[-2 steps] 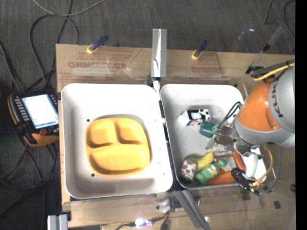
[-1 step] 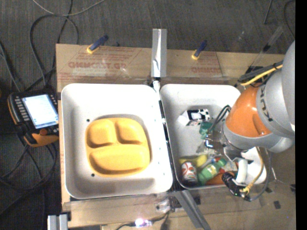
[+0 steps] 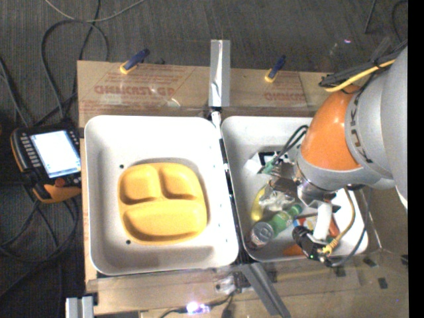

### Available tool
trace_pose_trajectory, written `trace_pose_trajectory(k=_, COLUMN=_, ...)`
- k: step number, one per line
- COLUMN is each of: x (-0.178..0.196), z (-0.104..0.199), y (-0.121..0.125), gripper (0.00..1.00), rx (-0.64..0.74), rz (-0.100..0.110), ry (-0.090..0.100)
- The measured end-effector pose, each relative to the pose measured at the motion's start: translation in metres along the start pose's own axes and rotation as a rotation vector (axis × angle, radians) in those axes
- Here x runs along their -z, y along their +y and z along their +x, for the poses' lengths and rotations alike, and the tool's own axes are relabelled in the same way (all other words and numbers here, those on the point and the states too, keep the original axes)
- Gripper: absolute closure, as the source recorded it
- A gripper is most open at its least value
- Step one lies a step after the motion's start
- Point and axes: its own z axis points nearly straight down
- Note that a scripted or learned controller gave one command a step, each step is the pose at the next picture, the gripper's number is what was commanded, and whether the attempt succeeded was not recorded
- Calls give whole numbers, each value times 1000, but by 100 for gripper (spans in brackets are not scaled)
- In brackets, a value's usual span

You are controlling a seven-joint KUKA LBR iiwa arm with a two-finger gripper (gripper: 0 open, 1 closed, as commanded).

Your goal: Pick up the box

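Where the bench begins at the left, a handheld pendant (image 3: 50, 156) with a lit screen lies on the floor beside the left bin (image 3: 99, 177), which holds a yellow divided tray (image 3: 163, 201). In the right bin (image 3: 242, 144), a yellowish bottle (image 3: 265, 201) and a metal can (image 3: 261, 233) lie under the arm (image 3: 344, 134). The gripper (image 3: 311, 197) hangs low over this clutter, mostly hidden by the wrist. Which item is the box I cannot tell.
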Motion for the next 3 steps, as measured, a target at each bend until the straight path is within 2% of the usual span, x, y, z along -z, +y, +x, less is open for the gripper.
trace_pose_trajectory(k=1, x=-80, z=-54, y=16, gripper=100, rx=1, rz=1, ry=-1)
trace_pose_trajectory(k=2, x=-92, z=-47, y=17, gripper=100, rx=-69, rz=-11, ry=2)
trace_pose_trajectory(k=3, x=-91, z=-40, y=48, gripper=100, rx=103, rz=-12, ry=3)
